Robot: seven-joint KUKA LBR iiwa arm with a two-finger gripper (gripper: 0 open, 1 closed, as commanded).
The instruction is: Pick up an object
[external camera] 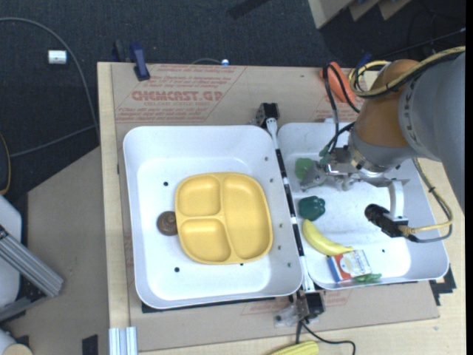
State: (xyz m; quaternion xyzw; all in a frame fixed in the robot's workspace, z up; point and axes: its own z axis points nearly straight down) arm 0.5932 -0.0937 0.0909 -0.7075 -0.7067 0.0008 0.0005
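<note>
The bench carried 2 white bins side by side. In the left bin a yellow plate with 3 compartments lay flat near the middle, and a small brown round thing sat touching the plate's left edge.

The arm reached in from the right, its orange band above the far part of the right bin. The gripper was low in that bin's far left part, pointing toward the wall shared by the 2 bins. Just beside its tip, on the left, lay a pale green lump, close to that wall. From this angle it was not possible to tell whether the gripper was clenched or released, or whether it touched the lump at all.

Nearer the camera in the same bin sat a dark green lump, apart from the gripper. Just in front of it lay a banana, slanting from the shared wall toward the bin's near right. At the banana's right end a small packet with red, white, blue and green print lay against the near wall.
</note>
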